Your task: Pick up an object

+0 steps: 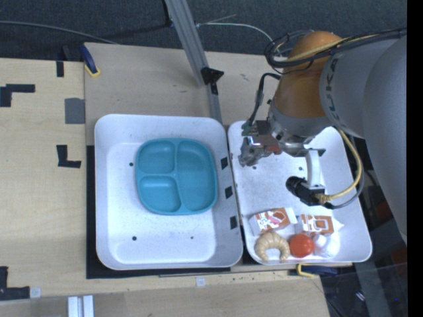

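My gripper [250,152] hangs over the upper left part of the right bin [264,183], below the orange wrist band. Nothing shows between its fingers. At the front of that bin lie a croissant [272,246], a red tomato [302,245], and two orange-and-white packets [272,220] [319,224]. These objects are well below the gripper in the view, apart from it. A blue divided plate [176,176] rests in the left bin [112,177].
A grey metal pole [192,38] slants down from the top to the seam between the bins. A black connector with a yellow cable [305,190] hangs off the arm over the right bin. The wooden bench [39,177] stretches left.
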You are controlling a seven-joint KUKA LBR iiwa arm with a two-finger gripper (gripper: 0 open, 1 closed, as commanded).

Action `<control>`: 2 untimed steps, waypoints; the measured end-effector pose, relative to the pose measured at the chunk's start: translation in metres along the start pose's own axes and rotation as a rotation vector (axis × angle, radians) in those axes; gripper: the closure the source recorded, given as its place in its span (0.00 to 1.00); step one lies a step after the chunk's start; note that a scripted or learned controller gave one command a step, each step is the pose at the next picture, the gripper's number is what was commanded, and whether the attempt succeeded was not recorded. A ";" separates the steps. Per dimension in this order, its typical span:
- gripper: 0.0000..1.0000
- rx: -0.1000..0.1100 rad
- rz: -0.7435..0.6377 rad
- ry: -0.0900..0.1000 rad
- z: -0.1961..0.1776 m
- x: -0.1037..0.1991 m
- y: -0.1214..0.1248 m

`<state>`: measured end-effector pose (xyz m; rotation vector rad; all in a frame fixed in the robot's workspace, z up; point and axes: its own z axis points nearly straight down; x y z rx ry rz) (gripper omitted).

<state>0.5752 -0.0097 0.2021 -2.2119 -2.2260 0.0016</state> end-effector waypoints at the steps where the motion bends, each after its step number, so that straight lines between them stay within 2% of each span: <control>1: 1.00 0.000 -0.002 0.000 0.003 0.055 -0.005; 2: 1.00 0.000 -0.002 0.000 0.004 0.109 -0.012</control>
